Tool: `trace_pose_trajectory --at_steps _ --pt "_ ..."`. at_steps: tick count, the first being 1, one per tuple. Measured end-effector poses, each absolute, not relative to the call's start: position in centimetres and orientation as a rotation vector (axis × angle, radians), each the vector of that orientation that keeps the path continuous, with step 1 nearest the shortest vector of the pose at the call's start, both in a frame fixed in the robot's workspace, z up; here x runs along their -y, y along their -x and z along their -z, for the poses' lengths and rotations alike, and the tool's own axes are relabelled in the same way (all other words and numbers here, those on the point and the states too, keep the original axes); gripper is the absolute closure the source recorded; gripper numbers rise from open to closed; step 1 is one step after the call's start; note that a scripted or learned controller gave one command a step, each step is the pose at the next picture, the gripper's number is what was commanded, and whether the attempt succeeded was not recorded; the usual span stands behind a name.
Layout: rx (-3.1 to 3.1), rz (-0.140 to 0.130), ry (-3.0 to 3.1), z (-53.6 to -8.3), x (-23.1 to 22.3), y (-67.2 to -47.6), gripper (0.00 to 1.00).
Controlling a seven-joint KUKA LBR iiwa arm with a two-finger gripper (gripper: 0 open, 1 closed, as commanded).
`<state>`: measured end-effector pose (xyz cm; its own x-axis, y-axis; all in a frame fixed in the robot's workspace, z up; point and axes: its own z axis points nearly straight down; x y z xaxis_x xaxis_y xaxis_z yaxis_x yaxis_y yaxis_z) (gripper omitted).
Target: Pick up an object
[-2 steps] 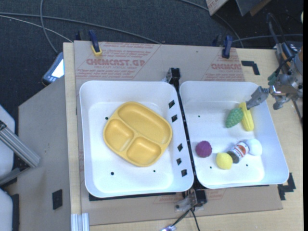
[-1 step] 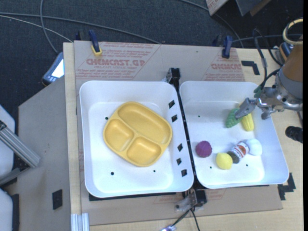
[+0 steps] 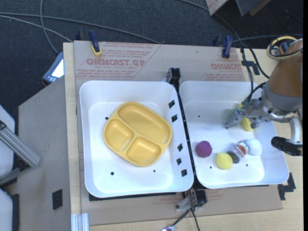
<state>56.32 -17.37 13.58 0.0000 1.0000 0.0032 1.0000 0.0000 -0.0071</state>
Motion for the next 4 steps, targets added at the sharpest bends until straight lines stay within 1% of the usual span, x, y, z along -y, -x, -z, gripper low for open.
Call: trace_pose_trajectory --at_steps 1,2,3,4 --pt "2.216 -0.004 2.217 -8.3 17.3 -56.2 0.00" --pt "2.220 0.002 2.222 -9.7 17.3 -56.4 1.00" --pt "2.227 0.006 2.226 -15.9 17.9 -57.2 1.00" --pt "2.227 0.005 2.224 -21.6 17.6 -56.4 1.00"
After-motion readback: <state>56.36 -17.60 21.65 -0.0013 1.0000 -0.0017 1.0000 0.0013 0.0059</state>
